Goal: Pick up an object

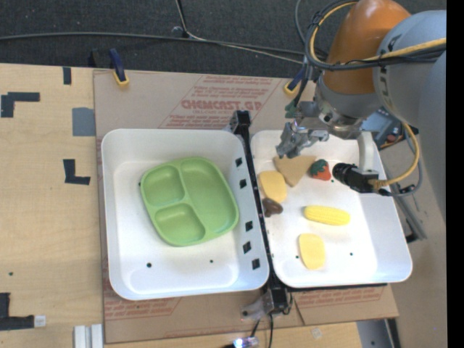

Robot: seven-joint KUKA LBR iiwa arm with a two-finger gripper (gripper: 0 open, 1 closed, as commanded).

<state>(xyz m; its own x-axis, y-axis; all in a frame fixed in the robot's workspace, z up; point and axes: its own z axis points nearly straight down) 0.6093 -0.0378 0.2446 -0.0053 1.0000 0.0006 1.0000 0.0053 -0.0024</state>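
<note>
The hand (290, 145) hangs over the upper left corner of the right bin (384, 259), just right of the black divider where the two bins meet. Its fingers point down and toward the lower left of the frame, and from this angle I cannot tell how far apart they stand; nothing is visibly caught between them.

The likeliest target is the tan wedge (295, 169), a triangular toy piece that looks like a slice of bread or cheese. It lies directly below the hand in the frame, so close that the fingertips appear to overlap its upper edge; whether they touch it or hover above it cannot be settled here. Its long axis runs from lower left to upper right, with the point toward the upper right.

Crowding is the difficulty. A yellow rounded piece (273, 185) sits just beside the wedge at its lower left, with a small dark brown item (272, 208) under that, and a red strawberry-like toy (320, 170) rests just to the wedge's right. The corn cob (327, 215) and another yellow block (312, 251) lie well apart, toward the lower middle of the bin.

The left bin (119, 216) carries a green compartment tray (188, 201), far from the hand.

My judgement: a short straight descent should meet the wedge, closing across its narrow width.
</note>
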